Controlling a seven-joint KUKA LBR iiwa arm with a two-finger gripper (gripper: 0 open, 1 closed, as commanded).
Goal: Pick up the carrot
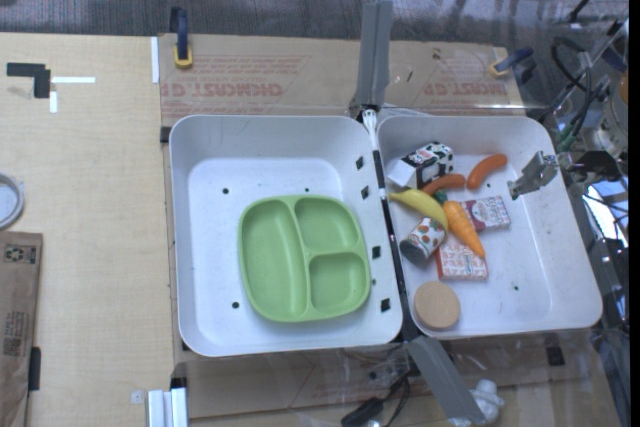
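On the far left of the tabletop point(90, 165) I see a roll of tape point(8, 203) at the edge and a brown paper bag point(18, 310) below it. Next comes the left bin point(200, 155), which holds a green divided plate point(303, 258). In the right bin point(560, 265) I have a cluster of toy food: a yellow banana point(420, 205), a small spotted can point(424, 239) just under it, a black-and-white carton point(429, 157) at the top, and a round tan disc point(437, 305) near the front wall. The carrot point(463, 227) lies at a slant in the middle of that cluster, between the banana and a pink box point(489, 213), its lower end on a red patterned box point(461, 262). An orange sausage point(486, 169) sits further back. The gripper point(528, 177) hangs over the bin's right part, apart from the carrot; I cannot tell how it is set.
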